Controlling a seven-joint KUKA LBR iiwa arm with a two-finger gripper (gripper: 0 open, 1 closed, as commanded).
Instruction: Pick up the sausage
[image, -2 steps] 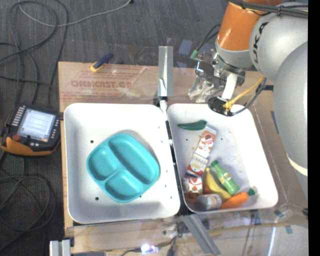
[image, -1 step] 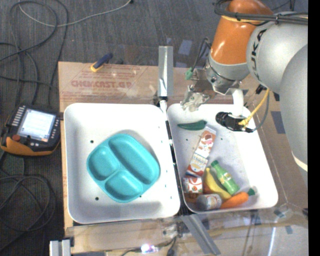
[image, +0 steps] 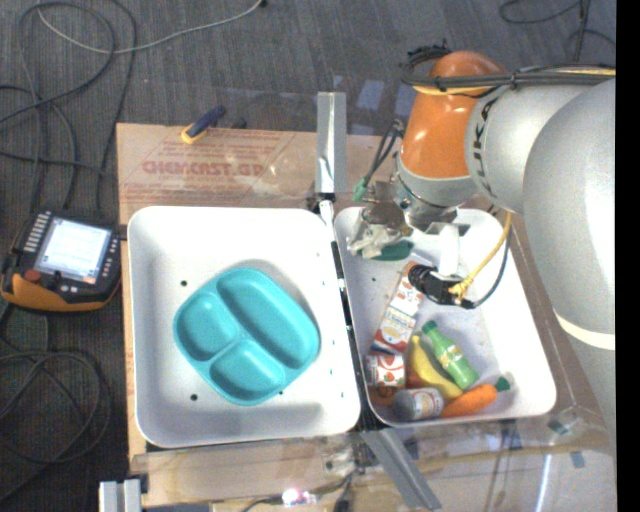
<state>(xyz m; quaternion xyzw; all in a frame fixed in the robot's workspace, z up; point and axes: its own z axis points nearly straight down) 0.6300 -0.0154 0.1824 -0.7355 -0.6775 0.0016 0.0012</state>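
Note:
My gripper is low in the far left corner of the right bin, under the orange wrist band. A small green item lies right beside it. Nearer the front of that bin lie a white and red carton, a red can, a banana, a green bottle, a carrot and a grey can. I cannot tell which item is the sausage. The wrist hides what lies under the gripper.
The left bin holds a teal divided plate. A metal rail runs back from the gap between the bins. A handheld pendant lies left of the bench. A yellow cable loops off the wrist.

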